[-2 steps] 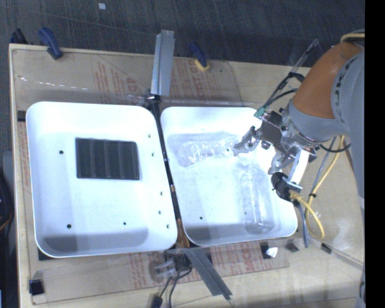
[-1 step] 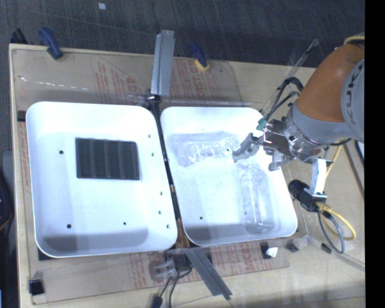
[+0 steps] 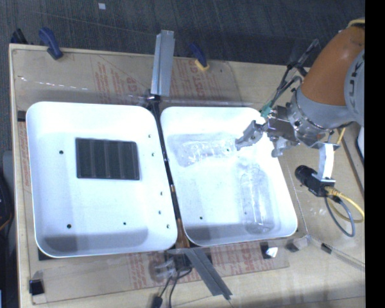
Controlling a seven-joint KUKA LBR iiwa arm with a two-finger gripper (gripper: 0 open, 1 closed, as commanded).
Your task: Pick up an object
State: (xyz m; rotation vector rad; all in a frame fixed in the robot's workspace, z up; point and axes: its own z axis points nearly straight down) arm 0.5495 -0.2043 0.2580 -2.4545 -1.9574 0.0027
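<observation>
Bottles, clear plastic, two in count, both in the right bin (image 3: 282,226). One bottle (image 3: 202,149) lies on its side across the far half of that bin, its end pointing toward the pincer. The other bottle (image 3: 255,197) lies lengthwise down the right half of the bin, reaching toward the near wall. The two are close together but whether they touch cannot be told, being transparent against white.

Pincer (image 3: 262,140): one, hanging over the far right corner of the right bin, just beside the end of the first bottle. Nothing is seen between its fingers; whether they are spread or pressed together cannot be told.

Arm (image 3: 337,69): one, grey with an orange band, reaching in from the right, with cables (image 3: 343,204) trailing on the desk (image 3: 83,69) beside the bin.

Bins: two, white, side by side. Left bin (image 3: 45,236) holds one dark ribbed pad (image 3: 107,159), lying flat near its middle.

Clamps (image 3: 50,43): blue, at the far edge of the desk. A grey metal bar (image 3: 162,63) stands at the far end of the seam between the bins.
</observation>
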